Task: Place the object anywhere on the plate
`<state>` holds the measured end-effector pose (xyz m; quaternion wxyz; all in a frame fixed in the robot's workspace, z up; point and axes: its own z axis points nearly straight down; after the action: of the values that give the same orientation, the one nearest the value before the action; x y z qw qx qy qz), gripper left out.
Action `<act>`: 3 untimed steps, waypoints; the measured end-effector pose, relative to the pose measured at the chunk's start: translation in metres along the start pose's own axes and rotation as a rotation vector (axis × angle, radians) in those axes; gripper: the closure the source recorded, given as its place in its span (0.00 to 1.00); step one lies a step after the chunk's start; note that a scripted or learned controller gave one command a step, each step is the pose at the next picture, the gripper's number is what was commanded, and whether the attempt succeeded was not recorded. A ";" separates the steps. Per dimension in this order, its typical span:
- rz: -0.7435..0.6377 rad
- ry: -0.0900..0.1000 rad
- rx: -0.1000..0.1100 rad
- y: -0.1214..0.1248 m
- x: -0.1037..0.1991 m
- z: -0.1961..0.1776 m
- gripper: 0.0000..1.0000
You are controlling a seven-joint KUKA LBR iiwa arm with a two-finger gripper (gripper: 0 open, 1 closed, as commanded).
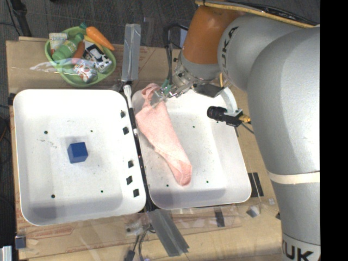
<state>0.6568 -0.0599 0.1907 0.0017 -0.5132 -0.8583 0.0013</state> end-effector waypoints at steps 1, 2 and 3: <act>-0.007 0.000 0.000 0.001 0.000 -0.039 1.00; -0.412 0.001 0.002 -0.008 0.049 -0.031 1.00; -0.818 0.000 0.001 -0.004 0.104 -0.039 1.00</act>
<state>0.6044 0.0305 0.2303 0.0025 -0.1293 -0.9916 0.0008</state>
